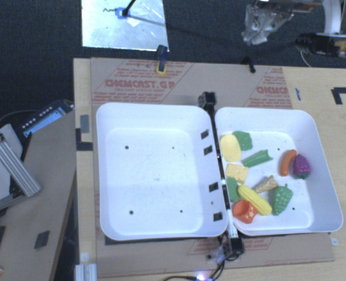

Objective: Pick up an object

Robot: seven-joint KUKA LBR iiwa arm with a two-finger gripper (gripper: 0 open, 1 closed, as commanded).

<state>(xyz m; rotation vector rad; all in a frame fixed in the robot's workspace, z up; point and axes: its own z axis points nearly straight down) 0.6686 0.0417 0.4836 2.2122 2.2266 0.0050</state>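
Red toy pepper (243, 211) and corn (256, 199) lie nearest me, right bin (320, 157); gripper (260, 28) hangs above bench, grip state unreadable.

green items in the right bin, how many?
4: one at the top beside the yellow piece, one mid-bin, one lower right, one by the divider. Pile may hide more.
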